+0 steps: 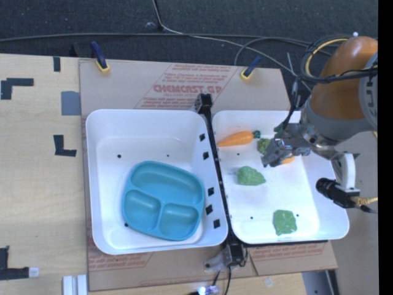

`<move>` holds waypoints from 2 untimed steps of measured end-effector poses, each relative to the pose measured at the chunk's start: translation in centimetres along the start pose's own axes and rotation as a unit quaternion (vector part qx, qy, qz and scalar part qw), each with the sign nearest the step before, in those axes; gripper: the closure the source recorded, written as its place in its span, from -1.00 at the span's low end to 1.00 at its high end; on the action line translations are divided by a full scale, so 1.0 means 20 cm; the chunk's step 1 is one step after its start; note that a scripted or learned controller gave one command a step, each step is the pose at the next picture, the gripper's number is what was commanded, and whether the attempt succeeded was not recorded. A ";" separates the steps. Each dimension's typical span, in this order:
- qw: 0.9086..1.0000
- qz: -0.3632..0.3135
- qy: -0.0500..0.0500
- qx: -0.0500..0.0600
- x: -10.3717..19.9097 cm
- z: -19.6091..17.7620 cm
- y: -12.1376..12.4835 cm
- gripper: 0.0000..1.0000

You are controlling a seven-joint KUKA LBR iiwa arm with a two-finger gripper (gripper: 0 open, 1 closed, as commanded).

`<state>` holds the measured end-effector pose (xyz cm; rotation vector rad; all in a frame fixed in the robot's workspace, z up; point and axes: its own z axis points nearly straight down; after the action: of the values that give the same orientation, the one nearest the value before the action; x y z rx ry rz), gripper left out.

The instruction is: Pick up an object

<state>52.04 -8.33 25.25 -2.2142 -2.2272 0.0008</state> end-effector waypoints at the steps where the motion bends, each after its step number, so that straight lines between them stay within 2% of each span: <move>1: 1.000 0.000 -0.001 0.000 0.24 0.07 0.16 1.00; 2: 1.000 0.000 0.000 0.000 0.49 0.15 0.30 1.00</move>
<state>58.01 1.57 22.31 -2.2138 -2.2276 0.0016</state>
